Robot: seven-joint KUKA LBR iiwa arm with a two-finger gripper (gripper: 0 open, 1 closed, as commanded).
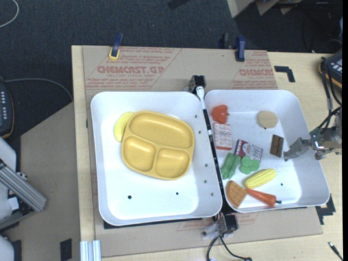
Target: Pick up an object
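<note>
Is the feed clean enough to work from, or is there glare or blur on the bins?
Camera view: soft, even light; the white bins are bright but not blown out; toys such as the corn cob read clearly; shadows are faint; the pincer at the right bin's rim looks slightly soft and small, and the bench edges bow a little.

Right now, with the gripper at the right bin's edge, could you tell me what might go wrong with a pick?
The gripper sits over the right bin's rim, so a straight descent may strike it. The corn, carrot and green vegetables lie crowded together, so closing there may nudge a neighbour or grab two.
</note>
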